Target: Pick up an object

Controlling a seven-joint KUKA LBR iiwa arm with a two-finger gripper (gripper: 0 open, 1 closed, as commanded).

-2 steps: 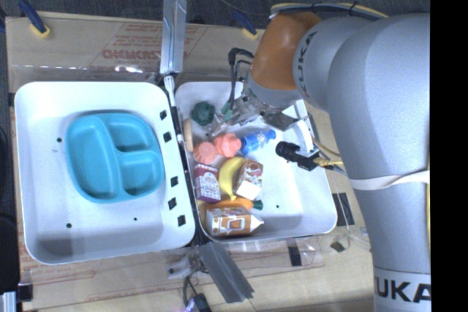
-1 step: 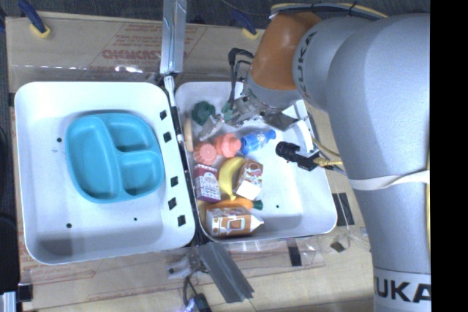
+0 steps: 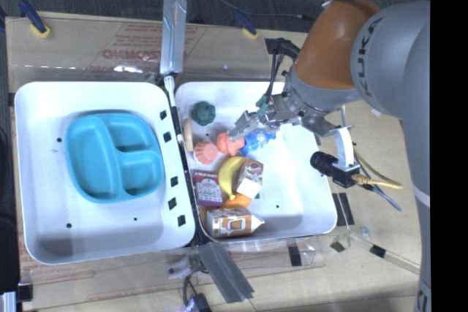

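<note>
Gripper (image 3: 247,126) is low over the right bin (image 3: 307,190), reaching in from the right under the grey arm (image 3: 387,62) with its orange band. Cannot tell from this view how the pincer is set; its tip merges with the clutter below it. No object seen clearly clamped.

Directly at the tip: a blue crinkled packet (image 3: 257,140), touching or just under the pincer, contact not resolvable. Just left of the tip and slightly lower, an orange-pink toy piece (image 3: 229,145); further left of that, touching it, a pink round item (image 3: 205,153). Up and left of the pincer, near but apart, a dark green ball (image 3: 203,112). A pale stick-like item (image 3: 188,134) lies along the bin's left wall, beyond the pink round item.

Below the pincer: a yellow banana (image 3: 229,175), upright-ish in the frame, with a brown and white packet (image 3: 251,177) against its right side. Left of the banana, a purple-labelled carton (image 3: 207,188). Lowest, by the bin's near wall, a brown box (image 3: 234,223) lying flat, with a small orange thing (image 3: 235,201) between it and the banana.

Well to the left of the pincer, past the divider, the left bin (image 3: 44,230) holds a blue compartment tray (image 3: 115,155), flat, roughly centred.

Right of the pincer, outside the bin, black and white fittings (image 3: 338,161) hang off the arm over the bench (image 3: 380,223).
</note>
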